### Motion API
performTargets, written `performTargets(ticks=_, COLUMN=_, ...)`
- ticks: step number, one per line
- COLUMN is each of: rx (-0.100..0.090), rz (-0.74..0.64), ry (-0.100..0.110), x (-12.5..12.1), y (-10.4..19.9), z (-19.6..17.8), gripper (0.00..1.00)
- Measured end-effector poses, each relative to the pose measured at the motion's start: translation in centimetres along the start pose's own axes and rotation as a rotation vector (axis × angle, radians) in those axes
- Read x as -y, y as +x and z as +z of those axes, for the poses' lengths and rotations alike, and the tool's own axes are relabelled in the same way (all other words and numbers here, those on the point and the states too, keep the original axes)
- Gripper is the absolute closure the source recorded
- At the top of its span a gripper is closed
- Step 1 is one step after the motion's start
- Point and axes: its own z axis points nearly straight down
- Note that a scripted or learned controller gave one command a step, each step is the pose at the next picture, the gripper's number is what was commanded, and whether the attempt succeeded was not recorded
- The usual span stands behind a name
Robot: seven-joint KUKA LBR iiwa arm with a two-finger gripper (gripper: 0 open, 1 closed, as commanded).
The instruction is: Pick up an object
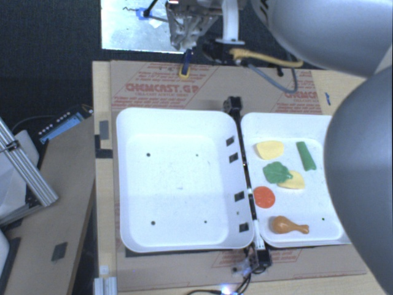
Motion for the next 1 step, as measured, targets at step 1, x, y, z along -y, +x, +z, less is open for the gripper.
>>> performTargets(ticks=1, rx=0.003, rz=0.001, ry=0.007, x=-0.01, y=0.31, z=-2.86, gripper=1.00)
